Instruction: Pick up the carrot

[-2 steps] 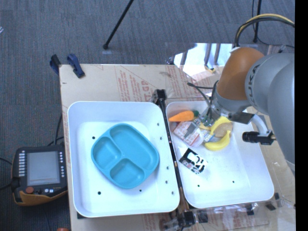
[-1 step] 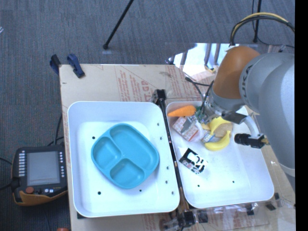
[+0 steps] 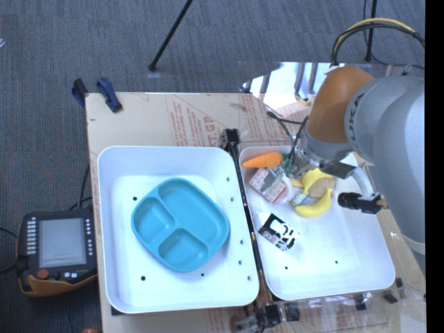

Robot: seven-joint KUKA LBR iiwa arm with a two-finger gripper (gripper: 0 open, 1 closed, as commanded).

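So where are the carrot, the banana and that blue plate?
carrot (image 3: 262, 160), camera view, middle of its orange body.
banana (image 3: 316, 209), camera view, lower curve of the peel.
blue plate (image 3: 147, 237), camera view, its lower left rim.

The tabletop (image 3: 173, 113) is a brown board with faint red printing, bare along its far strip. Two shallow white bins sit on it side by side, touching along their inner edges. The left bin (image 3: 118, 186) is the larger in view and reaches close to the board's left and near edges. The right bin (image 3: 347, 269) runs to the near right corner. A blue clamp (image 3: 109, 94) and a black clamp (image 3: 80, 91) grip the far left corner.
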